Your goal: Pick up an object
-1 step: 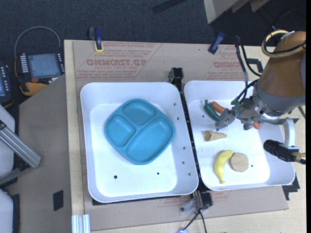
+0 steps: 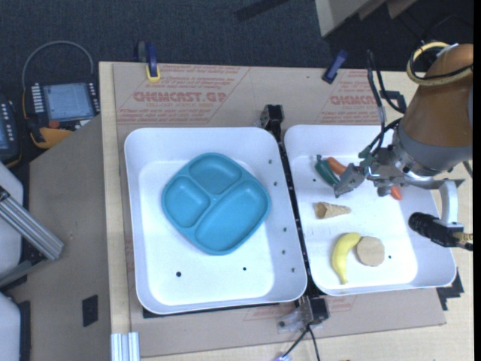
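The arm (image 2: pixel 440 119), grey with an orange band, reaches in over the right bin (image 2: pixel 406 277), with its gripper (image 2: pixel 353 180) low above the bin's upper part. Well off to the gripper's left sits the left bin (image 2: pixel 143 224), bearing a blue divided plate (image 2: pixel 216 201). Nearer, below and slightly right of the gripper, a yellow banana (image 2: pixel 343 256) lies touching a round tan biscuit (image 2: pixel 370 251). Just below the gripper rests a small tan wedge (image 2: pixel 331 210). Right at the fingertips, touching or nearly so, lie a green and orange piece (image 2: pixel 329 168), looking like a toy carrot. Whether the fingers are spread or pressed together, I cannot tell; nothing is visibly pinched. This looks like the approach or closing step on the carrot. The next move calls for a firm closure around that piece, then a straight lift clear of the bin floor.
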{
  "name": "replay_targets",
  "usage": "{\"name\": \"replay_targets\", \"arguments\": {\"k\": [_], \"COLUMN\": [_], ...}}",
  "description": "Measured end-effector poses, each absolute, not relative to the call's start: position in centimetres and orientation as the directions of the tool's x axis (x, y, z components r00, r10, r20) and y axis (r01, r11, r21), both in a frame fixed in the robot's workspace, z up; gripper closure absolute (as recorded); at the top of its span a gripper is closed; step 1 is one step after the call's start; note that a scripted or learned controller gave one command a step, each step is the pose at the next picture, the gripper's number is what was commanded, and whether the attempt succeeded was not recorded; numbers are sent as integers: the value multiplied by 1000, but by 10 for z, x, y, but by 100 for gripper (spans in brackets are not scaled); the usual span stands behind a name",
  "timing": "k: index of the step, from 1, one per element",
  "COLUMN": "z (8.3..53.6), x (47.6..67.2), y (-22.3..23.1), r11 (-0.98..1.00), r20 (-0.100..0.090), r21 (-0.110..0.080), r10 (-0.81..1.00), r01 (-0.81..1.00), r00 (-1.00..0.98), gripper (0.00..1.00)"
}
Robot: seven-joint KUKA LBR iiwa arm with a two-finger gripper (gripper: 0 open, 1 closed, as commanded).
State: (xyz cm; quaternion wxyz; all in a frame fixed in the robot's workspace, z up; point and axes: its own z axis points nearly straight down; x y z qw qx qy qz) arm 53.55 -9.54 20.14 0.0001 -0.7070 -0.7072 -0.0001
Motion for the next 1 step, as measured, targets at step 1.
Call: {"name": "replay_targets", "arguments": {"k": [1], "z": [158], "x": [531], "y": [-98], "r11": [-1], "r20": [2], "r21": [-7], "r10": [1000], "r01": [1000], "r00": [1], "gripper": [0]}}
